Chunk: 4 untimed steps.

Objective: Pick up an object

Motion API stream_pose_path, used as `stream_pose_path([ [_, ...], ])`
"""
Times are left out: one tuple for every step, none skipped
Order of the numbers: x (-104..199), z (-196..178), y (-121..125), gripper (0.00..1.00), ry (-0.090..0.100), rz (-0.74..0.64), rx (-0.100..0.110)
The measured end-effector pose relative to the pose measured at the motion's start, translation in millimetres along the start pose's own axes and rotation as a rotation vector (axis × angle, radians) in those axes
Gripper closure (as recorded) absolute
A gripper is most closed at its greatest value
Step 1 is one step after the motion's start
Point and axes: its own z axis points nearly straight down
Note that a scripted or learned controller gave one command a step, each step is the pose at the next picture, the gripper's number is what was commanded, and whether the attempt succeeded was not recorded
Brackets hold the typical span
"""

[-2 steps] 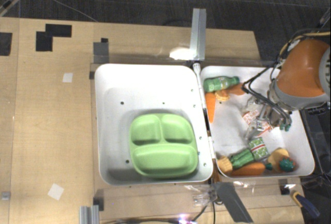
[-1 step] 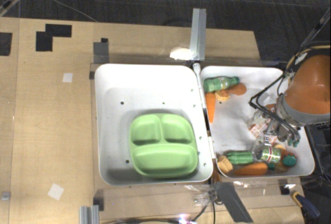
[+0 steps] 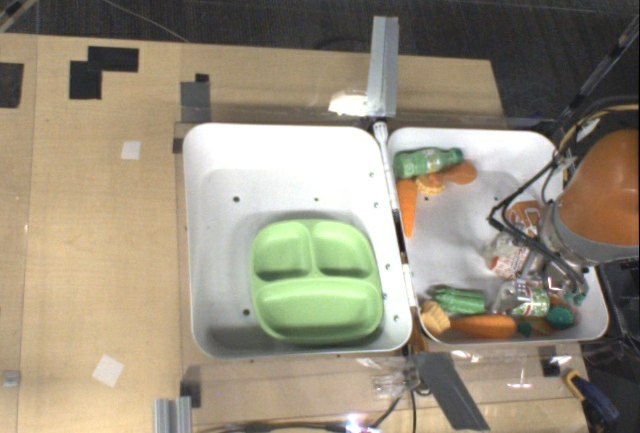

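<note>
Wooden bench (image 3: 90,251) carries two white bins: the left bin (image 3: 215,171) holds a green tray (image 3: 315,281), the right bin (image 3: 470,221) a green bottle (image 3: 428,162), carrots (image 3: 407,206) and other toy food. At the right bin's right side the arm (image 3: 600,201) lowers its gripper (image 3: 530,276) among clutter near a can (image 3: 528,302); its grip cannot be told.

We see the arm (image 3: 600,196) at the right edge of the frame, its orange band a broad rounded mass at mid height. Black cables loop along its left side. Below the band the wrist drops toward the lower right, ending in the gripper (image 3: 535,293). We cannot make out its state.
</note>
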Motion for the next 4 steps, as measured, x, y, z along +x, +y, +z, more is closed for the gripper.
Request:
stream_pose_path([
  [5,-5,60,0.00,0.014,-0.398,-0.008],
  [2,-17,61,1.00,0.004,-0.403,-0.005],
  [-34,-120,89,1.00,0.011,-0.574,-0.008],
  [-66,-133,26,1.00,0.016,-0.615,-0.006],
])
